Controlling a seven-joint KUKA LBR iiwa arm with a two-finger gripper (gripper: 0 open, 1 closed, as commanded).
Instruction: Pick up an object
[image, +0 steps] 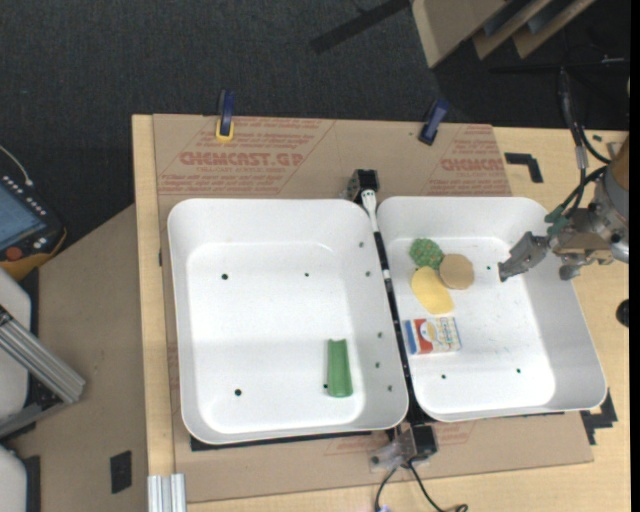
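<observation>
The gripper (520, 258) is hovering over the right bin (560, 330), holding nothing; I cannot tell its jaws' state. Nothing is picked yet: a tan disc (458, 271) is lying nearby, untouched.

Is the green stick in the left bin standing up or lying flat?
Lying flat. The green stick shows its whole long side against the floor of the left bin, near the front edge.

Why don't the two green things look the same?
The green block is long and smooth; the green ball is round and bumpy. The block lies alone in the left bin; the ball sits among other things in the right bin. Both are green.
</observation>
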